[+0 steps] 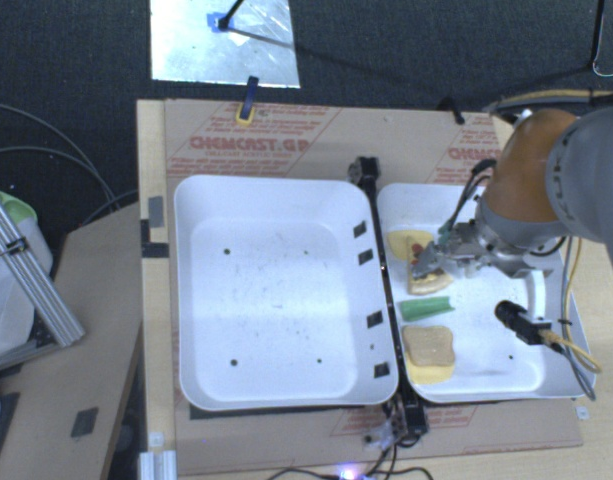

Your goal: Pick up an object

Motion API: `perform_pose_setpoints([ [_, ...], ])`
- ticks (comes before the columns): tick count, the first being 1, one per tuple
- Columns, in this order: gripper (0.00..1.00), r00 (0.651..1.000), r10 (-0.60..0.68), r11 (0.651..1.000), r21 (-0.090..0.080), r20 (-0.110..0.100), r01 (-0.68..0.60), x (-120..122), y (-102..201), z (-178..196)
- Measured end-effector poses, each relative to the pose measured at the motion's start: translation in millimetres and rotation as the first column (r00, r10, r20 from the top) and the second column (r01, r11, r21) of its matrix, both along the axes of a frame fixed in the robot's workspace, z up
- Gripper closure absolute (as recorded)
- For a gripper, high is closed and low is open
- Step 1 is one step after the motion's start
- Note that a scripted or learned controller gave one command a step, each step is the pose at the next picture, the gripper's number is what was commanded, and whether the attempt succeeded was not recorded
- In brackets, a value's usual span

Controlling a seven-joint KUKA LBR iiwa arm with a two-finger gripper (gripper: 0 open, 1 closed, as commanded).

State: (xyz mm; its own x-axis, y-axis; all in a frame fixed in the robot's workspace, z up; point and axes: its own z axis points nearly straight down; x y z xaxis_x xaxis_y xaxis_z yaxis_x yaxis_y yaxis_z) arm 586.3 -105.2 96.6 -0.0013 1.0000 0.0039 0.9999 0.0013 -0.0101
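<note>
The right bin (486,368) holds several food-like items. A yellow piece (404,242) lies near its left wall, with a tan and red sandwich-like piece (426,280) just below it. A green strip (426,308) lies under that, and a tan bread slice on a yellow base (429,352) sits near the front left corner. My gripper (426,258) is low over the sandwich-like piece and the yellow piece, its dark fingers pointing left. The arm's wrist hides much of the gripper.
The left bin (276,288) stands beside the right one, with a black divider rail (378,268) between them. A black part with a yellow cable (531,326) hangs over the right bin's right side. Cardboard (286,138) lies under both bins.
</note>
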Motion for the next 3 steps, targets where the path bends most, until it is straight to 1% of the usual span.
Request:
perform_pose_setpoints([
  [1, 0.0, 1.0, 0.005, 1.0, -0.004, 0.014, -0.005, 38.3, 12.7, -12.3],
  [2, 0.0, 1.0, 0.008, 1.0, 0.0, 0.017, -0.008, -22.1, 82.1, 94.3],
  [3, 0.0, 1.0, 0.011, 1.0, -0.001, 0.015, -0.011, 9.7, 162.5, 88.2],
])
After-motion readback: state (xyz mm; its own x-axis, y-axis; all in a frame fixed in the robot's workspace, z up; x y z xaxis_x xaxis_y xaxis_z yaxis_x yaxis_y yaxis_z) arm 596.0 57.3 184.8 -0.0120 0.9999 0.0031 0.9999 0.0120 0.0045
